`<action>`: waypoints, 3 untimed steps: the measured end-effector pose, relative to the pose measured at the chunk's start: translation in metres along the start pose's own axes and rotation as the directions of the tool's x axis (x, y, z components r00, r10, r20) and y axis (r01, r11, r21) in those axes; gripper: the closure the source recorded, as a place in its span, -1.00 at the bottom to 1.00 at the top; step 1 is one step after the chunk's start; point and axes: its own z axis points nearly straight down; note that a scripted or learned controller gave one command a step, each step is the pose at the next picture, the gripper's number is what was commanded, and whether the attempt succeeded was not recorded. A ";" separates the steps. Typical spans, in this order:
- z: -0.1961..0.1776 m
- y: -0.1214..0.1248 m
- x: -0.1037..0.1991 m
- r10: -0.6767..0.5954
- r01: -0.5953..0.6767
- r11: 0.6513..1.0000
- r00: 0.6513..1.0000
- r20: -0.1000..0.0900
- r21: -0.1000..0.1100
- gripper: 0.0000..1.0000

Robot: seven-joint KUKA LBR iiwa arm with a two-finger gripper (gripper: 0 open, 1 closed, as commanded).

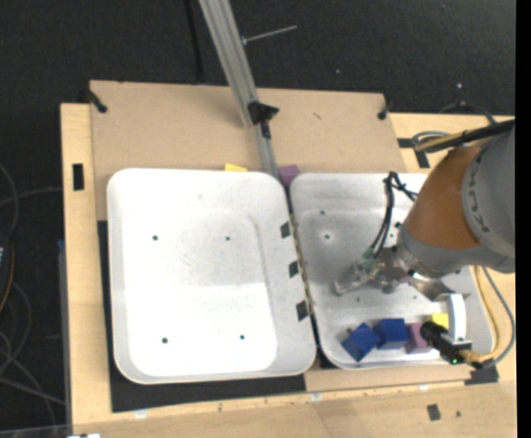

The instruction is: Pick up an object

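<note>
A: Camera view, starting from the left: what is there?

B: A white left bin on the counter. Outside its 12 o'clock rim lies a yellow bit, with a purple bit at its 1 o'clock corner.

A: And the right bin?

B: The pincer hangs over its middle. I cannot tell whether it is spread or pressed together. Along the 6 o'clock wall lie a blue block, a second blue block just beside it, a purple piece and a yellow piece.

Arm stooped low (wrist downward)
</note>
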 end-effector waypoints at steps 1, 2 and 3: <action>-0.011 0.002 -0.001 0.004 -0.004 1.000 1.000 0.001 -0.006 1.00; -0.022 0.003 -0.003 0.006 -0.006 1.000 1.000 0.002 -0.010 1.00; 0.001 0.046 -0.026 -0.008 0.008 1.000 1.000 -0.001 0.002 1.00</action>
